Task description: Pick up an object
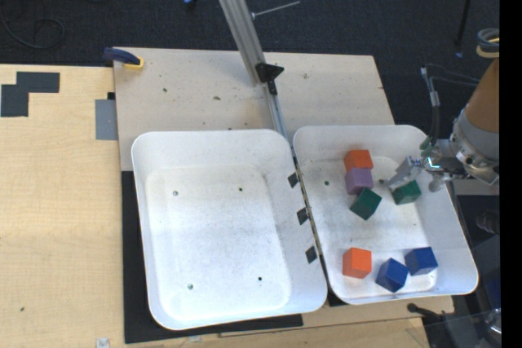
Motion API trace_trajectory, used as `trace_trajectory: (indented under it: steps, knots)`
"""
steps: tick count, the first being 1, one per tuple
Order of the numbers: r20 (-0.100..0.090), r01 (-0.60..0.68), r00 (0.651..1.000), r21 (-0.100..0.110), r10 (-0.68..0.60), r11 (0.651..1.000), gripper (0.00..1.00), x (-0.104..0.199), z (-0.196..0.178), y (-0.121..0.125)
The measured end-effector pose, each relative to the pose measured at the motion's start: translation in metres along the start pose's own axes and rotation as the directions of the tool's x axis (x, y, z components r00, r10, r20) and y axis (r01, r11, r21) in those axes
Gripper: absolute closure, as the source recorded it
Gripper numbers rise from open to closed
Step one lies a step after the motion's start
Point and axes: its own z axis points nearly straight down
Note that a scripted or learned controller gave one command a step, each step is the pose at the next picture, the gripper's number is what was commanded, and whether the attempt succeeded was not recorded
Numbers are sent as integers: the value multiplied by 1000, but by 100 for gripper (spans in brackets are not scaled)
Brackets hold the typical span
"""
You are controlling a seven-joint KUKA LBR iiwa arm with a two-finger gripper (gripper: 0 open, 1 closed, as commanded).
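Lighting: even, bright overhead; white bins [220,151] near glare. Shadows: soft, short. Focus: slightly soft, grainy throughout.

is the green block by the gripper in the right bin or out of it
In. The green block sits within the right bin near its right wall, just below the gripper; whether it is gripped, cannot tell.

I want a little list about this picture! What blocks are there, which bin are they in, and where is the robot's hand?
right bin: holds seven blocks
orange blocks: one near the top, one near the bottom
purple block: just under the top orange one
green blocks: one in the middle, one by the gripper
blue blocks: two at the bottom
left bin: white, speckled floor
gripper: over the right bin's right side, next to a green block
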Motion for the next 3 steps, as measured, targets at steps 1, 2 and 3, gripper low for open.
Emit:
trace_trajectory:
  steps: [1, 2, 3]
  knots:
    - [1, 1, 1000, -5, -1, 1000, 0, 0, -3, 1]
    - [0, -1, 1000, 2, 1, 1000, 0, 0, 57, -9]
    - [10, 0, 1000, -28, 0, 1000, 0, -3, 71, -2]
